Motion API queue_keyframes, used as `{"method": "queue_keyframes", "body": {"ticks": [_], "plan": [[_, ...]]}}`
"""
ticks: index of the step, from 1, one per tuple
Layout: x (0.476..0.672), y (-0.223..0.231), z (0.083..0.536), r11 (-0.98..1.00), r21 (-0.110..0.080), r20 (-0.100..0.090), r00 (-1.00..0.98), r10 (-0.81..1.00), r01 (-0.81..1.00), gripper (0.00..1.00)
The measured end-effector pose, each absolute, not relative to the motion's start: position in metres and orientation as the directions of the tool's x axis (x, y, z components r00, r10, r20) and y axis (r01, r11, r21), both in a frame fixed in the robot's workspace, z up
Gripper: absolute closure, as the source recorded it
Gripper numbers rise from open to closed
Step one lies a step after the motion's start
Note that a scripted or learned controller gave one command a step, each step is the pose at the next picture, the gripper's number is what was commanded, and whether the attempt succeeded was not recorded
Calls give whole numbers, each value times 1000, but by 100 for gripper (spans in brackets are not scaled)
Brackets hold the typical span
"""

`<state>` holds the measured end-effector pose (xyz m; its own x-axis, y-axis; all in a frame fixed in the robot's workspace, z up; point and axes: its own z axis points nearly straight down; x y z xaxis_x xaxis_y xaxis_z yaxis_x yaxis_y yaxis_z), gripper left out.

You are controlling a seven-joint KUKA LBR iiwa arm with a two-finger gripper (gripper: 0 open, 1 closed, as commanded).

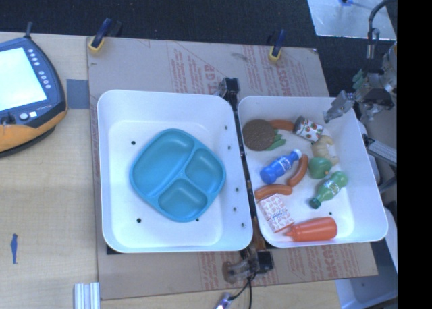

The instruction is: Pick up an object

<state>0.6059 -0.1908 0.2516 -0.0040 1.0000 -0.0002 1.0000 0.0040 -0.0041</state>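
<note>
Camera view: we see the gripper (339,106) at the right bin (375,196)'s far rim, state we cannot tell; toys (297,179) crowd together, so a grab may slip or snag two.

A handheld tablet controller (27,92) lies left of 2 yellow-blue clamps (100,36).

No legible text anywhere

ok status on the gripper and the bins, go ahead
Gripper at right bin's top right rim, holding nothing seen. Toys piled there, blue bottle central. Blue tray alone in left bin.
</note>
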Motion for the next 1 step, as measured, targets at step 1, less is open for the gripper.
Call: {"method": "queue_keyframes", "body": {"ticks": [1], "plan": [[656,-211,176,7,-5,-2,-7,1000,1000,0]]}}
